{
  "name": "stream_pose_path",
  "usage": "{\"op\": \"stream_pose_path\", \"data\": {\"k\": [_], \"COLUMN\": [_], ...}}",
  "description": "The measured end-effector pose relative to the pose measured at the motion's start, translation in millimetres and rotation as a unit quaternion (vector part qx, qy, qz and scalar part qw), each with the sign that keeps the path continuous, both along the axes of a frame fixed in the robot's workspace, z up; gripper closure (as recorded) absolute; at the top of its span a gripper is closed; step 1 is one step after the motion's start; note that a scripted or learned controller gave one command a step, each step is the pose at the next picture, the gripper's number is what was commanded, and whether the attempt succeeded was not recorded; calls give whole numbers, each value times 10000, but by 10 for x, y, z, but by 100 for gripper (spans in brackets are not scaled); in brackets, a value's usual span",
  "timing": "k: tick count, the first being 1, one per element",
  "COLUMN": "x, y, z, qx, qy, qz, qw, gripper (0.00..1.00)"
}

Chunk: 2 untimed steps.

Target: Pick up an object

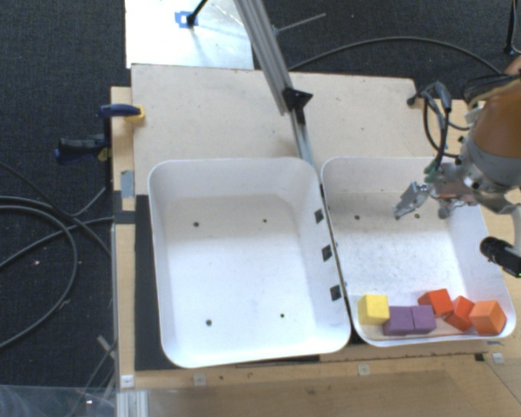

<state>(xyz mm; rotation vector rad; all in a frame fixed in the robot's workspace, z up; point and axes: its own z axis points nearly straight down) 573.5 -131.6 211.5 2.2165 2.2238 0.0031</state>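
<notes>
Hand point(411, 201) sits over the upper middle of the right bin point(469, 241), metallic grey, reaching in from the right. Can't tell how far open it is; nothing visible in its grip. Well apart from the blocks.

Blocks are lined up along the right bin's near wall: yellow cube point(373, 308), matte, square-edged; purple block point(409, 320) touching it, longer and flat; then three orange blocks point(462, 310) bunched together, tilted against each other. All look like matte foam or painted wood.

Left bin point(243, 259): smooth white plastic, rounded corners, a few dark specks. Surface point(208, 111) is pale board.
</notes>
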Motion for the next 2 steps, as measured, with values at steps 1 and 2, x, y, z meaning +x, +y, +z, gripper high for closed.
{"op": "stream_pose_path", "data": {"k": [1, 2], "x": [-855, -860], "y": [50, 622], "z": [-741, 47], "qx": [13, 7], "qy": [57, -40], "qz": [-23, 48], "qw": [10000, 10000], "gripper": [0, 0]}}
